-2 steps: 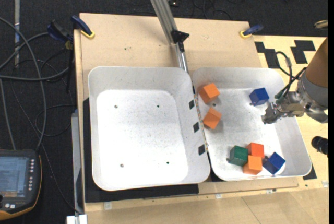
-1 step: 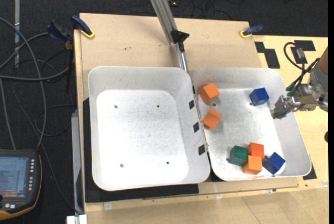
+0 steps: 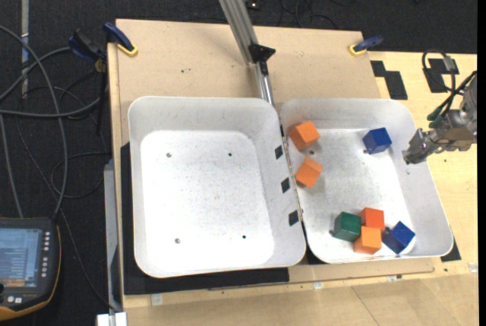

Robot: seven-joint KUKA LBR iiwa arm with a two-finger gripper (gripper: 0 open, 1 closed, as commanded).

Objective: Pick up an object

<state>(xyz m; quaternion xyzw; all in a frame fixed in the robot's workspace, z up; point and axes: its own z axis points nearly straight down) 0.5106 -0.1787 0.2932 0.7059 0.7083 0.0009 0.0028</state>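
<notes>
At the right edge of the right bin [image 3: 433,199] sits the gripper [image 3: 416,150], low over the rim. It holds nothing. It is too small and dark to tell how it is set.

Just to its left, inside the bin, lies a blue block [image 3: 377,140]. This is the block nearest to the gripper, but the two are apart. Farther left, near the wall between the bins, lie two orange blocks, one [image 3: 305,134] above the other [image 3: 308,172].

Down at the front of the bin is a little huddle of blocks: a green block [image 3: 348,226], an orange block [image 3: 373,217], one more orange block [image 3: 368,239] and another blue block [image 3: 399,236]. They press close together. This huddle is well apart from the gripper.

The left bin [image 3: 144,165] lies beside the right one on the wooden bench [image 3: 197,58].
</notes>
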